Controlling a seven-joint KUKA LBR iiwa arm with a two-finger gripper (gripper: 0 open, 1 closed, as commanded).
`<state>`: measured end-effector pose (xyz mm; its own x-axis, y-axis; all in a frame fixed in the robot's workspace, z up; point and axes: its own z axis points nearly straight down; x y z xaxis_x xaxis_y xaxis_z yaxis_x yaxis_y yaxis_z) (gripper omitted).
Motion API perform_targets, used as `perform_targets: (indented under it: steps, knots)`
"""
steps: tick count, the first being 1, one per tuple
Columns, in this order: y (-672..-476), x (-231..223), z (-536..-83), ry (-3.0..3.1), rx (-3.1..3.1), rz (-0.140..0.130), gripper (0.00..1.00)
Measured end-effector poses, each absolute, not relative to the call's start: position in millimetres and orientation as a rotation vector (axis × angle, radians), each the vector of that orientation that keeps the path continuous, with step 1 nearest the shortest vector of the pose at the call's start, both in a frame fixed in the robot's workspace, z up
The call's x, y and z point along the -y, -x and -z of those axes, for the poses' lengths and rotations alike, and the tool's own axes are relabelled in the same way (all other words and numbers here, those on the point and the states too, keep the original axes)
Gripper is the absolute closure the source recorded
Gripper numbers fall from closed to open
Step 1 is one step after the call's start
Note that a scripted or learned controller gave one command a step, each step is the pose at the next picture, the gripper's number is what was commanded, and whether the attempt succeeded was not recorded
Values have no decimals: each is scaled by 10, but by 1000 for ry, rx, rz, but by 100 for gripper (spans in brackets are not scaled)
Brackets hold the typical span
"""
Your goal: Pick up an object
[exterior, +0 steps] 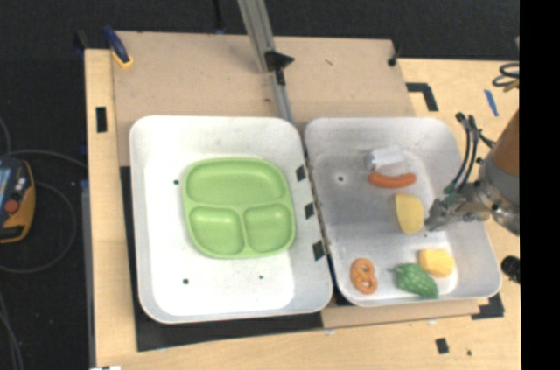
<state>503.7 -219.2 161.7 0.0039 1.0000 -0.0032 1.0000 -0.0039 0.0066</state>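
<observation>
The right bin (350, 211) holds several toy foods: an orange-red sausage (392, 179), a white piece (387, 158) just behind it, a yellow oval block (409, 213), a yellow cube (437, 261), a green leafy piece (416, 281) and an orange pretzel (363, 275). My gripper (435, 218) comes in from the right, low over the bin's right side. Its tip sits right beside the yellow oval block, at that block's right edge. I see nothing between its fingers.
The left bin (157, 272) carries a green three-compartment plate (238, 206). A grey metal post (254, 1) rises behind the bins. Black clips (308, 211) line the seam between the bins. Bare bin floor lies left of the foods.
</observation>
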Motion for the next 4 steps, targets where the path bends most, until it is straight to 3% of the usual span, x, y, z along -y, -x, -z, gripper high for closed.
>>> perform_targets:
  steps: [1, 4]
  knots:
    - [-5059, 2211, -2162, -2212, -2218, -5, 100]
    - [-5466, 633, -2444, -2211, -2229, -5, 100]
